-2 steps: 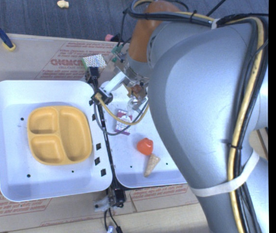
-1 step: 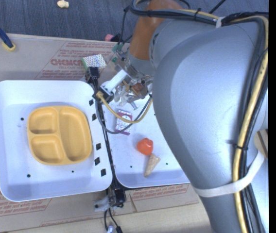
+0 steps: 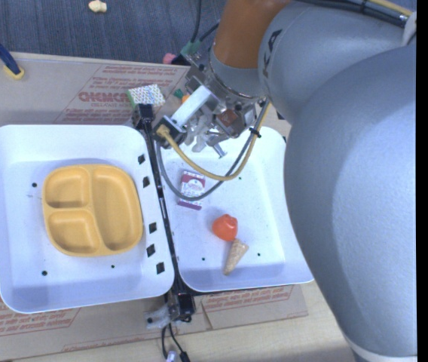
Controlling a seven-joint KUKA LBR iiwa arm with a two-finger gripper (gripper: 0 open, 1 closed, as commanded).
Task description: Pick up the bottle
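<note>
A small white thing with a red label (image 3: 191, 185), which may be the bottle, lies in the right bin (image 3: 270, 202) near its left wall. My gripper (image 3: 209, 136) hangs over the far end of that bin, a little beyond the small thing and above it. Cables and the wrist hide much of the gripper. I see nothing that is clearly held in it.
A toy ice cream, orange scoop (image 3: 225, 226) on a tan cone (image 3: 234, 256), lies at the front of the right bin. A yellow divided plate (image 3: 92, 209) fills the middle of the left bin (image 3: 10, 225). A checkered tag (image 3: 145, 95) lies on the cardboard behind the bins.
</note>
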